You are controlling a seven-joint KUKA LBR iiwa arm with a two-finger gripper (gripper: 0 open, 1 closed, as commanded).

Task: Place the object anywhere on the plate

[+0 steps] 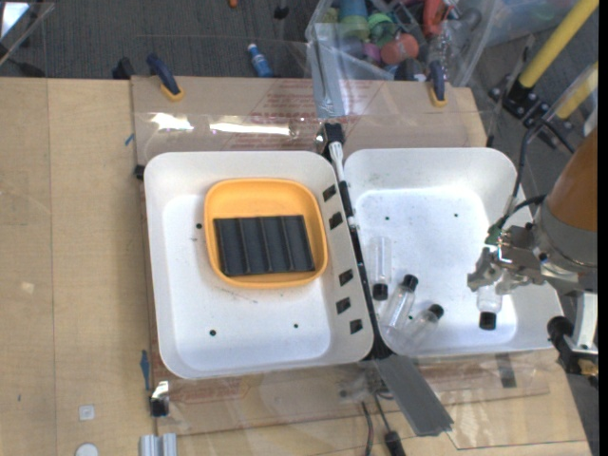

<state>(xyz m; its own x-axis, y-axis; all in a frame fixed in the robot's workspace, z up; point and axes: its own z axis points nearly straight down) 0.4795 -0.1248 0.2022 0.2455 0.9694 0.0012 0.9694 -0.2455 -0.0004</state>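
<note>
**What the robot arm looks like**

The arm [577, 212] has a big round orange band, with grey below it. A thin black cable [518, 207] loops beside it. The gripper [496, 275] is shiny silver metal with small blocky parts and a tiny green spot near its top.

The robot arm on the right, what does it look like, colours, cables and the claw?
The arm shows a broad orange band over a grey section. Thin dark cables loop along its left side. The claw is a small metallic silver assembly with a spot of green near its top; finer detail is too small to make out.
</note>
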